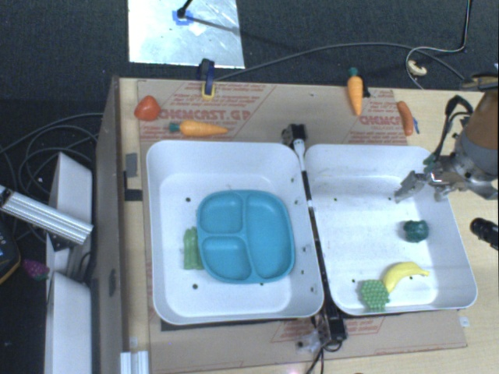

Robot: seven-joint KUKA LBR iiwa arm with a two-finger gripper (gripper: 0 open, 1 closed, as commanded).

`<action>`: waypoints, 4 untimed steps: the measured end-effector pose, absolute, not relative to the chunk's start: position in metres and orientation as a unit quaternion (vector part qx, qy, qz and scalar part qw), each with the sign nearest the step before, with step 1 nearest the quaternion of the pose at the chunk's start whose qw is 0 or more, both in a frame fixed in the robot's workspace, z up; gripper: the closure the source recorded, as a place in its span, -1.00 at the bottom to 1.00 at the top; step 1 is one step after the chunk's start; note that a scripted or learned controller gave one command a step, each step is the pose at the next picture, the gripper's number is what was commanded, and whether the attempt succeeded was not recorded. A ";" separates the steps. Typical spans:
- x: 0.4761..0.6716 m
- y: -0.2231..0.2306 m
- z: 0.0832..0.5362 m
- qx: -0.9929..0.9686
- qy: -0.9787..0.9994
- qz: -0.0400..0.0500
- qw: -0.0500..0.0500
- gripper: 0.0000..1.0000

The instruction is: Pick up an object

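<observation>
Fingers spread wide, the gripper [422, 186] hovers over the right bin [351, 170] just beyond a small dark-green toy [415, 231], seemingly light, rigid, best pinched across its middle.

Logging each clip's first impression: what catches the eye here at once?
The blue tray in the middle of the left bin stands out most. In the right bin, a banana and green grapes lie near the front edge, a dark green item behind them. The hand hangs over that bin's right side, holding nothing.

Red print on the bench board [234, 104] reads roughly "CHEMCAST GP".
</observation>
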State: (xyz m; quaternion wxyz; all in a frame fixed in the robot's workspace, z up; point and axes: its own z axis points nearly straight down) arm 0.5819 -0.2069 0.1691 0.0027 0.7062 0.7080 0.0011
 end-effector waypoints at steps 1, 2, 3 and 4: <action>0.566 -0.206 0.147 0.707 0.707 0.000 0.000 -1.00; 0.556 -0.206 0.128 0.707 0.707 0.000 0.001 -1.00; 0.552 -0.207 0.084 0.707 0.707 0.000 0.001 -1.00; 0.553 -0.207 0.095 0.707 0.708 0.001 0.002 1.00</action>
